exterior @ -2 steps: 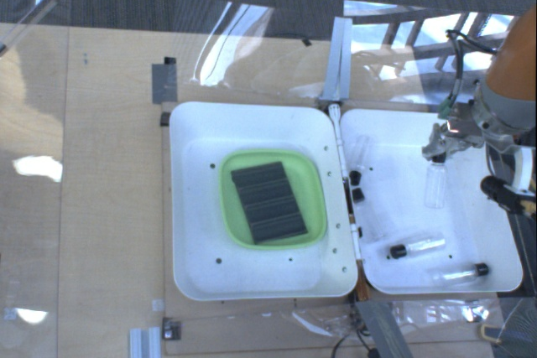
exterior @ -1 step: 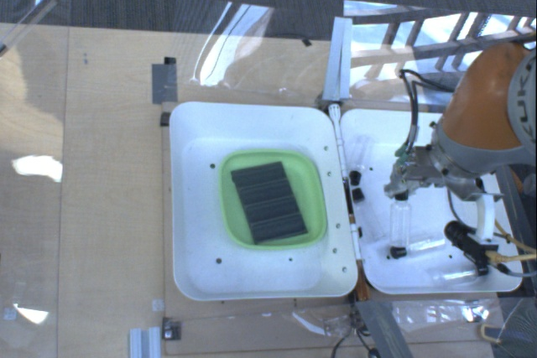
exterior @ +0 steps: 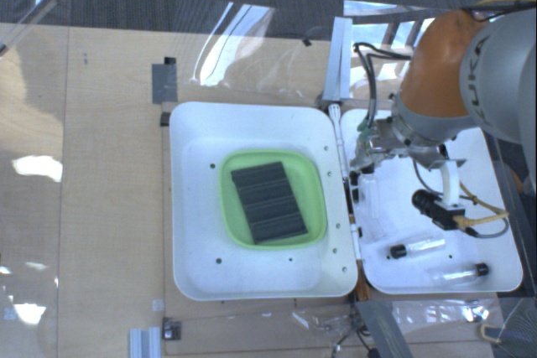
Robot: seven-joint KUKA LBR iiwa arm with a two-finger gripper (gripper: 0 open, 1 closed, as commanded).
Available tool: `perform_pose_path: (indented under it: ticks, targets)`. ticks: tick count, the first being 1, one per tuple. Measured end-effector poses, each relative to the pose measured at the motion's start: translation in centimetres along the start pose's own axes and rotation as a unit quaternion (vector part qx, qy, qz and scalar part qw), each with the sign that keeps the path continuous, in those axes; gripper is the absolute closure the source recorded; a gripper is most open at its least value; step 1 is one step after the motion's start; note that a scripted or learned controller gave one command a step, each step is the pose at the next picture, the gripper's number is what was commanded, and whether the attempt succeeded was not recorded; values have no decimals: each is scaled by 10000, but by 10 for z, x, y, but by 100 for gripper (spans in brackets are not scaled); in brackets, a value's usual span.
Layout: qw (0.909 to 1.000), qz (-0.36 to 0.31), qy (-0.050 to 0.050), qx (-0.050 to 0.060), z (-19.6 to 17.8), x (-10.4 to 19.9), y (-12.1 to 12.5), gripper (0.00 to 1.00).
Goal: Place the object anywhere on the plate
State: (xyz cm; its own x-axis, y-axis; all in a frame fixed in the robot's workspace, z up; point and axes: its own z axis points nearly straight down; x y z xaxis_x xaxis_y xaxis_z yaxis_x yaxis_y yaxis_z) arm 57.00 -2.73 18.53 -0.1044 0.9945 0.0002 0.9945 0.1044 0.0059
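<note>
Here, dark ridged block on green plate, pincer perhaps above right bin

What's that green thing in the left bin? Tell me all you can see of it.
It's a light green plate, squarish with rounded corners and a raised rim, plastic by its look. It lies flat near the middle of the left white bin, turned slightly askew. A dark grey ribbed rectangular block lies on it, covering most of its floor. Nothing else touches it.

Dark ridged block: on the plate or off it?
On. The dark ridged block lies flat inside the green plate, within its rim.
</note>
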Motion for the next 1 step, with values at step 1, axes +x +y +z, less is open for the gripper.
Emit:
perform_pose_path:
  ticks: [1]
  targets:
    - [9945,-1044,1,-9,-1,59,24,100]
